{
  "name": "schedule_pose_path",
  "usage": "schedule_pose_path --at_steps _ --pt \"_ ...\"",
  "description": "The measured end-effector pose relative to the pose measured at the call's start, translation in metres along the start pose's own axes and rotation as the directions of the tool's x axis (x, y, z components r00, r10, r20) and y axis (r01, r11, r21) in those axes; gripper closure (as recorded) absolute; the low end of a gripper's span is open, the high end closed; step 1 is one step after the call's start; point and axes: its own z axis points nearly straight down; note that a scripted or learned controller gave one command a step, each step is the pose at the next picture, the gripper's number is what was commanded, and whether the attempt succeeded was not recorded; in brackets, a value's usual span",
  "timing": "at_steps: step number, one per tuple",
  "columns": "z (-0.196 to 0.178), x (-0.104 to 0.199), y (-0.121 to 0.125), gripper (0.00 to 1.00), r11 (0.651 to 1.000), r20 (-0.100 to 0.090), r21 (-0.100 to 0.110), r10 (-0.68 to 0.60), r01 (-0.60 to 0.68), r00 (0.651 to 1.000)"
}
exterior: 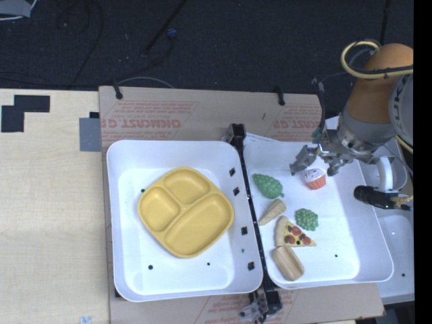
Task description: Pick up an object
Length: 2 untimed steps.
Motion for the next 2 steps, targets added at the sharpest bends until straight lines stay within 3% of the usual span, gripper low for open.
schedule_pose_path --at_steps 1,2 --pt "-0.008 0.0 0.003 0.0 1.0 0.002 -0.013 -0.002 0.002 1.0" --pt "0.054 -0.006 0.002 0.0 1.0 0.002 -0.009 -0.001 0.001 1.0"
